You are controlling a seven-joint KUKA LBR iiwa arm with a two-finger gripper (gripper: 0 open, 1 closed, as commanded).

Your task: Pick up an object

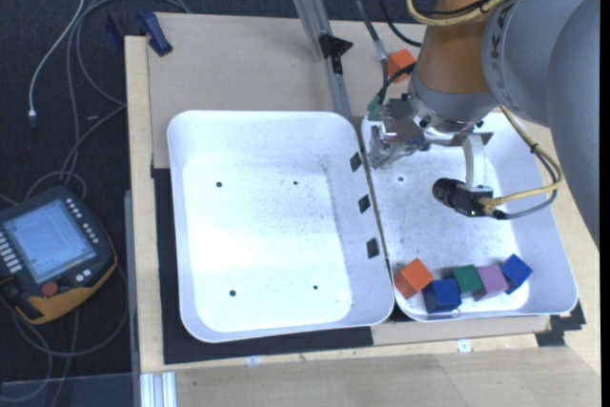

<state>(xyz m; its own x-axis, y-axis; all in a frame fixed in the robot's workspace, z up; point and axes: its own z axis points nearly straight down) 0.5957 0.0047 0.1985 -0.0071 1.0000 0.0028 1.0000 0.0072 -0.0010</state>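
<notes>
Several small blocks lie in a row along the near wall of the right bin [543, 205]: an orange block [414, 276], a dark blue block [442, 295], a green block [467, 280], a pink block [492, 278] and another blue block [516, 271]. My gripper [386, 140] hangs low over the far left corner of that bin, close to the wall shared with the left bin. It is well apart from the blocks, with bare bin floor between. The orange-banded wrist [462, 24] rises above it and hides part of the bin's far side.
The left bin [257, 214] sits beside the right one. A slanted metal pole [310, 5] crosses the far side of the bench. A small orange piece [400, 62] sits behind the right bin. A black cable part [457, 195] dangles over the right bin.
</notes>
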